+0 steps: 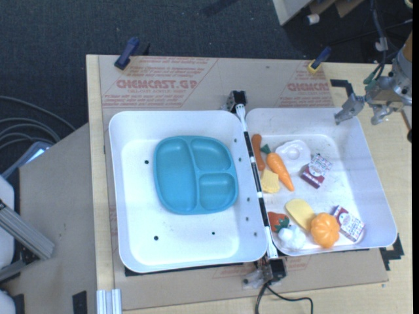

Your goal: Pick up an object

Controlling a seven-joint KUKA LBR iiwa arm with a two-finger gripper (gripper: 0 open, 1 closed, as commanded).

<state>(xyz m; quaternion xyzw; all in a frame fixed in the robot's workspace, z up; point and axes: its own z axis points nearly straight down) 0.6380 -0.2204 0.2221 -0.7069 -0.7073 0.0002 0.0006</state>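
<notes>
My gripper (364,108) sits at frame right, over the right bin's (373,169) upper edge. Divided plate (195,174) lies in the left bin (131,175). Carrot (278,168), pumpkin (324,229) and packets lie in the right bin.

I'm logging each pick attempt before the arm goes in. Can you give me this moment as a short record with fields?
left bin: holds a blue divided tray, lying flat near the middle
right bin: holds the loose toy food
items in right bin: carrot, orange pumpkin, yellow wedge, red-and-white packet, second packet
gripper: above the right bin's far right corner, nothing seen between its fingers
pick status: not yet done; all items lie in the bin
</notes>
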